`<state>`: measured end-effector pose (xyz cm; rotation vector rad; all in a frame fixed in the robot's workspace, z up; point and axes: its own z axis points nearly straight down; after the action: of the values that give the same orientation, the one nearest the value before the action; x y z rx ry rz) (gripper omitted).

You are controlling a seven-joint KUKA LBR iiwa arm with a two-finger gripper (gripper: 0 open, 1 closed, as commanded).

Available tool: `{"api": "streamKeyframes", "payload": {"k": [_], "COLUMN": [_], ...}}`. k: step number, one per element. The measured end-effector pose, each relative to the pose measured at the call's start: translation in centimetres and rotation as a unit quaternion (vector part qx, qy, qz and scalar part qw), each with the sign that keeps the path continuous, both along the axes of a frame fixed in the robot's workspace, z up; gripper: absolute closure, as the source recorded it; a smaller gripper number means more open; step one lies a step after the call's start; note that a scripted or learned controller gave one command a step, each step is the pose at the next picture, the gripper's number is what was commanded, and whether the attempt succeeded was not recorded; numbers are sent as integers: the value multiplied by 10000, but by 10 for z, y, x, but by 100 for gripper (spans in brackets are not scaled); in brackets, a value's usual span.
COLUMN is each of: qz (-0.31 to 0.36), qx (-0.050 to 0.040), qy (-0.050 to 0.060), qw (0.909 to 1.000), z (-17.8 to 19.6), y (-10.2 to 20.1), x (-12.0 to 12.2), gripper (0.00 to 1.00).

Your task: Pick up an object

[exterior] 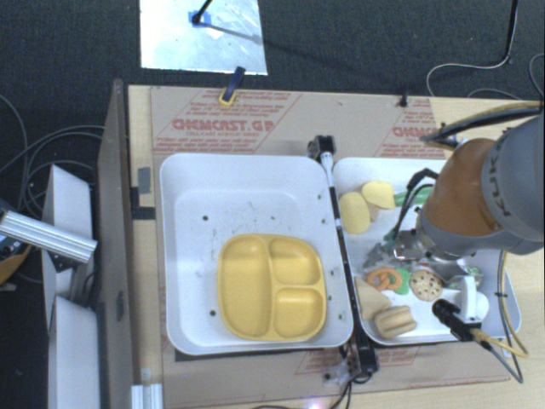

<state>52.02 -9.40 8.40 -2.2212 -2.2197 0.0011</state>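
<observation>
The gripper (pixel 394 247) sits low in the right bin (pixel 358 167), right in the thick of a crowded pile. Whether it is released or clenched I cannot tell from up here, because the wrist and the bulky arm (pixel 477 198) cover too much, and I can make out nothing held in it. The closest candidate, by my reading, is the orange-and-green piece (pixel 383 278), lying on the bin floor just beside the gripper on the near side. A speckled round piece (pixel 424 283) lies right next to it on the right, touching or nearly so, and a beige wedge (pixel 368 295) is tucked in close below. Two pale yellow lumps (pixel 355 212) (pixel 380 194) rest nearer the far wall, beside the edge where the two bins meet, and a tan loaf-shaped piece (pixel 394 320) lies by the near rim. Over in the left bin (pixel 196 177) a yellow divided plate (pixel 272 286) lies flat, well apart from the action. Now the risks, and there are plenty. This clutter is tight, so a closing grasp could catch two pieces at once, or land on top of a neighbour and squeeze nothing. The orange-and-green piece looks flat and low, so a descent that stops short would close on air, and an off-centre one would just shove it into the speckled piece. The yellow lumps look rounded and smooth, and a pinch off their middle could squirt them sideways toward the bin wall.
</observation>
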Motion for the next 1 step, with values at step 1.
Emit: {"api": "streamKeyframes", "payload": {"k": [1], "qz": [13], "qx": [2], "qy": [-29], "qw": [10000], "z": [12], "y": [1], "x": [3], "gripper": [100]}}
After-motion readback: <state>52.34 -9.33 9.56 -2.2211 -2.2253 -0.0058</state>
